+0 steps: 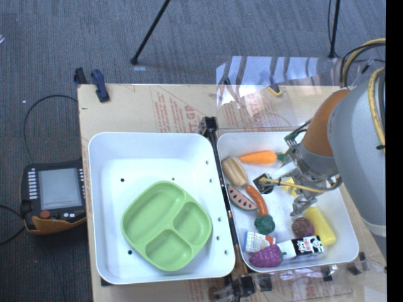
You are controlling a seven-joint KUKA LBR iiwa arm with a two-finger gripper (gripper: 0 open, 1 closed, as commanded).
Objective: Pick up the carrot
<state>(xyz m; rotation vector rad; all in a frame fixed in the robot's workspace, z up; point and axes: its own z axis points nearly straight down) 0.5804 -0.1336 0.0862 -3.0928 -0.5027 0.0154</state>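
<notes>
Carrot pick: handling and grip point.

Small orange tapered plastic toy carrot with green tip (259, 158) lying flat in right shallow white bin (349, 231), near far wall, just beside tan ridged toy bread (234, 172). Judged light, rigid, smooth, prone to roll; best pinched across thick middle. Tool (304, 204) over bin centre, near carrot; finger state impossible to tell.

Red printing ran across the cardboard sheet (176, 109) under the bins — upside down and too slanted to read. The small carton (308, 245) at the near edge of the right bin (350, 231) bore black-and-white markings — no legible words.
</notes>
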